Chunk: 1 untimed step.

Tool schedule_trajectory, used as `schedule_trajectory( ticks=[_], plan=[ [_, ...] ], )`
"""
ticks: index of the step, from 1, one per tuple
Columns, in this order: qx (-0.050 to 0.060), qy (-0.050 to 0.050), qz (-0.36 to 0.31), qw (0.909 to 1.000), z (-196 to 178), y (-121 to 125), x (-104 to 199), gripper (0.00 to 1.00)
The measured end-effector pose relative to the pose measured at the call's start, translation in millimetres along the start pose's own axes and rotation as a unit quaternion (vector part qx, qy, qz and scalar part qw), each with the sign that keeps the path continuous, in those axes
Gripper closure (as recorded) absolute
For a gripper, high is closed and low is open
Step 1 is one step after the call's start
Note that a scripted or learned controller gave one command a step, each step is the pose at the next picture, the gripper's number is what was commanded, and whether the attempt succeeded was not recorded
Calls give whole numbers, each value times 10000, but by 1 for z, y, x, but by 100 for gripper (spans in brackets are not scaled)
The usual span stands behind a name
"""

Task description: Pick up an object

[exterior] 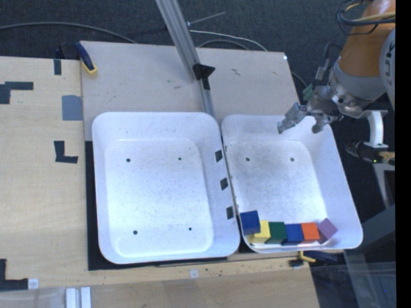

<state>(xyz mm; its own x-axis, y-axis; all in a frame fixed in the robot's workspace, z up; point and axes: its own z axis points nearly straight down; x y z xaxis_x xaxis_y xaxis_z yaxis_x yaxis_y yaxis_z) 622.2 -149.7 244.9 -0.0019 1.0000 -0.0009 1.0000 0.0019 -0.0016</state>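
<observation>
While the jaws [300,122] hang spread and empty over the right bin's [334,172] far rim, I note the blocks lie well apart from them, along that bin's near wall. Their row runs left to right: blue block [249,221], yellow block [261,233], green block [277,230], second blue [294,233], orange block [310,231], purple block [327,227]. Small, hard-edged cubes on smooth speckled plastic.

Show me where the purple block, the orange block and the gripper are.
purple block [327,227], camera view, on its top face.
orange block [310,231], camera view, on its top face.
gripper [300,122], camera view, midway between its fingertips.
</observation>
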Motion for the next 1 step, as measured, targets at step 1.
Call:
schedule_trajectory(
  ticks=[1],
  plan=[
    [-51,-2,-9,10000,-202,-20,40,0]
  ],
)
